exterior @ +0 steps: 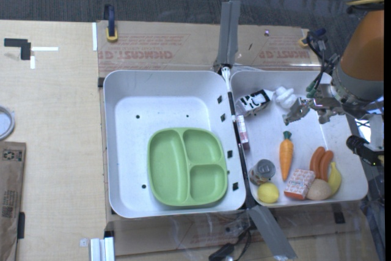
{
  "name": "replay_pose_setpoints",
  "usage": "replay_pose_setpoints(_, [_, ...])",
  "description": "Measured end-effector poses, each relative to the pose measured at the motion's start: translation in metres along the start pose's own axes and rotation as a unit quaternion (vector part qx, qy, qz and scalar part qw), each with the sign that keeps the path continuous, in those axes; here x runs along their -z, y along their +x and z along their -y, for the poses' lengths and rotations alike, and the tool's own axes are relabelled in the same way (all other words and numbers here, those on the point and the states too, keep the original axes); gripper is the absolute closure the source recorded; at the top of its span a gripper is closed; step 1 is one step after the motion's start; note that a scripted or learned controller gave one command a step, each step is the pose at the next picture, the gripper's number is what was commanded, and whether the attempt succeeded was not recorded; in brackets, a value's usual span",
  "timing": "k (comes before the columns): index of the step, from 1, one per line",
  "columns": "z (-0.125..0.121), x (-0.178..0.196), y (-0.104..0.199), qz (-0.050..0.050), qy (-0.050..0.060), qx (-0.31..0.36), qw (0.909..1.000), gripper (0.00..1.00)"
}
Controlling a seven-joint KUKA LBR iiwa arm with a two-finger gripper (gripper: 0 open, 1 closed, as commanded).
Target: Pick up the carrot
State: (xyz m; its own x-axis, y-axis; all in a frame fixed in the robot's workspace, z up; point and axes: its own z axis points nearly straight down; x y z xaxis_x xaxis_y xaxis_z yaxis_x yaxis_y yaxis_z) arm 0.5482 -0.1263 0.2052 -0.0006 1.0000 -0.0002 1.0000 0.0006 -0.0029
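The orange carrot (pixel 286 157) with a green top lies in the middle of the right bin (pixel 269 84), its tip pointing toward the front. My gripper (pixel 297 112) hangs over the back part of that bin, a little behind and to the right of the carrot's green end. It is apart from the carrot, and nothing shows in it. The arm comes in from the right edge, with its orange band at the top right.
Around the carrot lie two sausages (pixel 321 160), a banana (pixel 335 178), a red-and-white box (pixel 299 184), a beige lump (pixel 319 191), a lemon (pixel 268 193) and a can (pixel 264 169). A black-and-white object (pixel 253 101) and a white object (pixel 284 96) lie at the back. A green divided plate (pixel 186 165) sits in the left bin (pixel 122 131).
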Motion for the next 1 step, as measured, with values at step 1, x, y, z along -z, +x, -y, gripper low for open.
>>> replay_pose_setpoints(1, [0.012, -0.114, 0.0005, 0.0, -0.001, 0.148, 0.9891, 0.0])
